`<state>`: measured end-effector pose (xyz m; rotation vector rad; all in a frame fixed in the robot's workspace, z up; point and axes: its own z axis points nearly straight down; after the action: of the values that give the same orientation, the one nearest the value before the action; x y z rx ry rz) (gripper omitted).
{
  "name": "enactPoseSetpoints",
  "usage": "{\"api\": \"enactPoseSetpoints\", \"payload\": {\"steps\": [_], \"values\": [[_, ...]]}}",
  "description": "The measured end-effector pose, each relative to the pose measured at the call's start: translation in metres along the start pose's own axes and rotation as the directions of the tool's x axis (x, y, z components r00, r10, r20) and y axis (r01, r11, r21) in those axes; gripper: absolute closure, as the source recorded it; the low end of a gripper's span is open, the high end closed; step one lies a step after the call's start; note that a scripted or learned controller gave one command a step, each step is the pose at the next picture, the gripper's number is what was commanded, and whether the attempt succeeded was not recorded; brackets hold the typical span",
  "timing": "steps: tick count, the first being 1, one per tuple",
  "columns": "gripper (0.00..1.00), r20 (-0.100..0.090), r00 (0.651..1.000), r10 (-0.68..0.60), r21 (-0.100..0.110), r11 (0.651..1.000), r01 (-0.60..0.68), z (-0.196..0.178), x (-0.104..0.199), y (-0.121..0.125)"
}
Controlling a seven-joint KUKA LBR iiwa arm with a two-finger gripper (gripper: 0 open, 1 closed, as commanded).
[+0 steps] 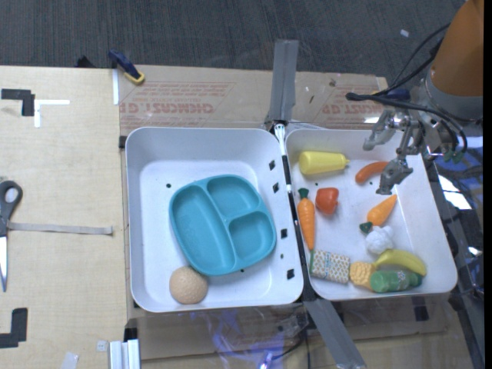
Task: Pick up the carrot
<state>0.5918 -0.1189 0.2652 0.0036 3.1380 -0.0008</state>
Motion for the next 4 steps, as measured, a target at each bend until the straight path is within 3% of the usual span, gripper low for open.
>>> {"api": "enactPoseSetpoints", "payload": {"steps": [1, 2, 3, 4], "values": [[0.00, 0.000, 0.973, -0.230, 0.000, 0.973, 0.230, 0.147, -0.001, -0.047], [0.00, 0.002, 0.980, -0.201, 0.001, 0.980, 0.201, 0.172, 0.028, -0.101], [0.00, 0.002, 1.000, 0.022, 0.001, 1.000, -0.022, 0.171, 0.049, -0.103], [0.00, 0.000, 0.998, -0.066, 0.000, 0.998, 0.066, 0.172, 0.055, -0.052]]}}
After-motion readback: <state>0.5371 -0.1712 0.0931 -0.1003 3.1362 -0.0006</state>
